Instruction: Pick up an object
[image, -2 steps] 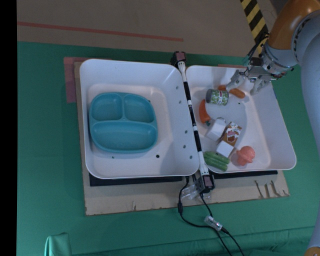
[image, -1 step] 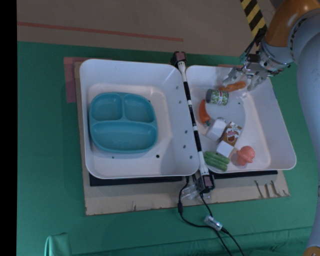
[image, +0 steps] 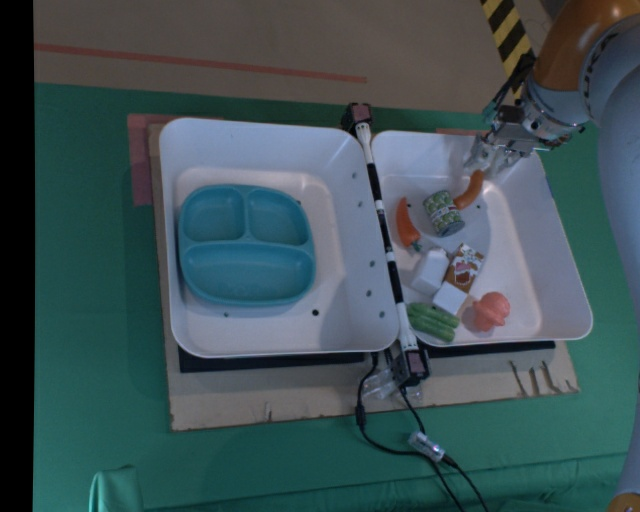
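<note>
Arm over right bin (image: 560, 250). Jaws (image: 492, 162) part open, hanging just above sausage (image: 469, 189); nothing held. Sausage lies beside can (image: 441, 213), near bin's far end. Best go straight down, close slow on sausage middle, keep off can, then lift.

A teal three-compartment plastic plate (image: 245, 245) lies in the left shallow white bin (image: 200, 140). Both bins rest on a brown cardboard sheet (image: 250, 400) over a green desk cover (image: 90, 300). A black-and-white striped divider bar (image: 383, 230) runs between the bins. Black cables (image: 400, 435) trail toward the lower frame; yellow-black hazard tape (image: 508, 30) sits upper right.
</note>
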